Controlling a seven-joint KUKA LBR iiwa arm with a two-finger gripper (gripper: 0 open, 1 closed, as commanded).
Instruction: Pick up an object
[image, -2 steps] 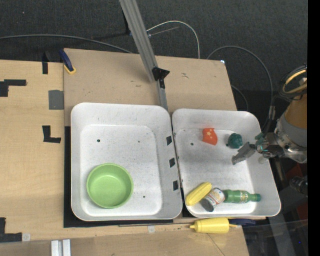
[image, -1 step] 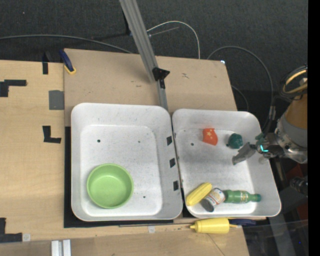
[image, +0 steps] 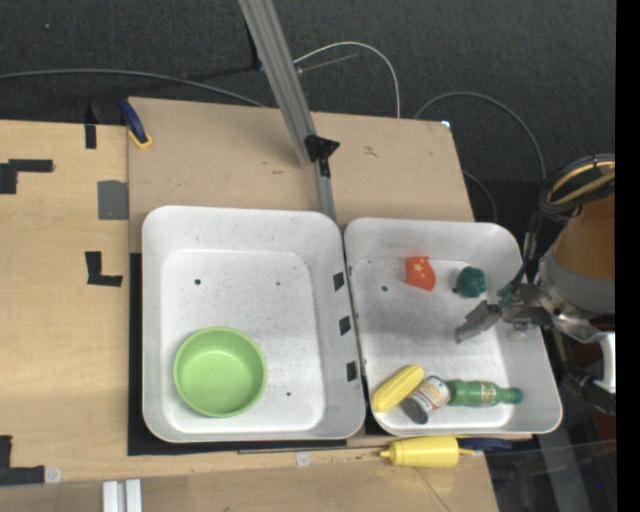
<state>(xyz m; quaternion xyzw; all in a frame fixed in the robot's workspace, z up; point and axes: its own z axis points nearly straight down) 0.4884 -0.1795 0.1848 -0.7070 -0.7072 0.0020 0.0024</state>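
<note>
Two shallow white bins sit side by side on the bench: we refer to them as the left bin (image: 160, 240) and the right bin (image: 440, 232). We see the arm (image: 585, 250) entering from the right edge, with the gripper (image: 478, 322) hanging over the right side of the right bin. Its fingers (image: 470, 330) appear spread apart with nothing between them. We count several candidate objects in the right bin. A small red object (image: 420, 273) lies near the far wall, and a dark green rounded object (image: 469, 282) lies just beside it, close to the gripper. Along the near wall we find a yellow corn-shaped object (image: 397, 387), a small can (image: 430, 397) touching it, and a green bottle (image: 483, 394) lying on its side next to the can. The left bin holds a green bowl (image: 220, 372), upright in its near left corner. A yellow bottle (image: 425, 452) lies on the bench just outside the right bin's near wall.
</note>
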